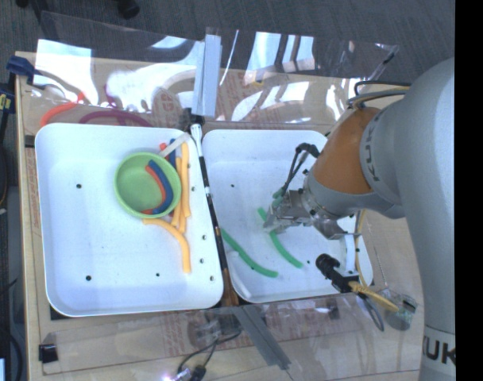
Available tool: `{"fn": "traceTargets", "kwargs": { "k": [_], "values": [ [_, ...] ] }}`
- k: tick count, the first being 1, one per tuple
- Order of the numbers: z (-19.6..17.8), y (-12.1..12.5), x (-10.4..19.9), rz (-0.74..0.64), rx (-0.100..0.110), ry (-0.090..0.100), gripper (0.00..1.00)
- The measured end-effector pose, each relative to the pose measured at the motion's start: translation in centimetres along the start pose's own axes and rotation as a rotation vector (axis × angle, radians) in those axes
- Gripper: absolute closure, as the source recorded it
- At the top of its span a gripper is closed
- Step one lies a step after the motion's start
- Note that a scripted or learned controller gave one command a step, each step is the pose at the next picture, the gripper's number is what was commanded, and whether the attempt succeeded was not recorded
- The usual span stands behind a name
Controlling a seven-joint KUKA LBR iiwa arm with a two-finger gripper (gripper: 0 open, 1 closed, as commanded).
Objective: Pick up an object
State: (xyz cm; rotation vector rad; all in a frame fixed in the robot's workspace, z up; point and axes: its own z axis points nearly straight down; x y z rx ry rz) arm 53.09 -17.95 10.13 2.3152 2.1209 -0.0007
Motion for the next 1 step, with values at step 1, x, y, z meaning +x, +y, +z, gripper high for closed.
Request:
{"fn": "traceTargets", "kwargs": {
  "k": [1],
  "values": [
    [-10.65, 0.28, 3.46, -0.014, 0.002, 0.002, 1.0]
  ]
}}
